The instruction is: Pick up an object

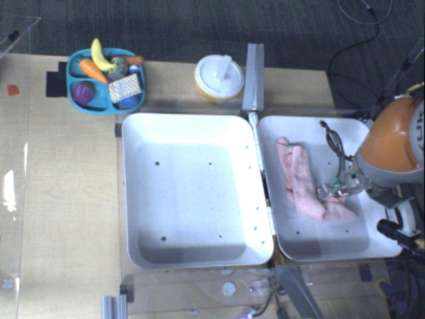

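Note:
A pink cloth (300, 178) lies crumpled lengthwise in the right white bin (292, 241). My gripper (330, 192) is low in that bin, at the cloth's near right end, seemingly touching it. The grey arm with its orange band (392, 138) comes in from the right and covers the bin's right side.
The left white bin (192, 191) sits beside the right one. Behind it on the bench stand a blue tray of toy food (106, 82) and a white lidded cup (219, 77). A grey post (254, 78) rises between the bins at the back.

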Controlling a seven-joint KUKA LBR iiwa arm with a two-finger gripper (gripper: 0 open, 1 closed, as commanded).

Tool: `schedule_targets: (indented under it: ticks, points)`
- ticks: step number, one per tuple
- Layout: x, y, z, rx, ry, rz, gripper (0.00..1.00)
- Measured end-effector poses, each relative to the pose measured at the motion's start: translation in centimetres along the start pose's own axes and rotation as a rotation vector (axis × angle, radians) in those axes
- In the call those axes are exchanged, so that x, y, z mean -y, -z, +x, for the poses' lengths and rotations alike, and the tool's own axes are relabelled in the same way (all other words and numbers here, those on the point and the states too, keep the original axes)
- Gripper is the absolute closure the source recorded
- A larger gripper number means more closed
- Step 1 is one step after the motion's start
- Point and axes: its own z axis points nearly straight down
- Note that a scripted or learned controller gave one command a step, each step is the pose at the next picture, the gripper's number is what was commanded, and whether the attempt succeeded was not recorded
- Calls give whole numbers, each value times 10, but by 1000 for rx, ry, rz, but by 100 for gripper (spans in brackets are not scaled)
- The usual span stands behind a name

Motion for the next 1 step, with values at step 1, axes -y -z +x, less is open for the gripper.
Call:
schedule_targets:
  ticks: [1]
  points:
    - [42, 27, 0, -3, -26, 10, 100]
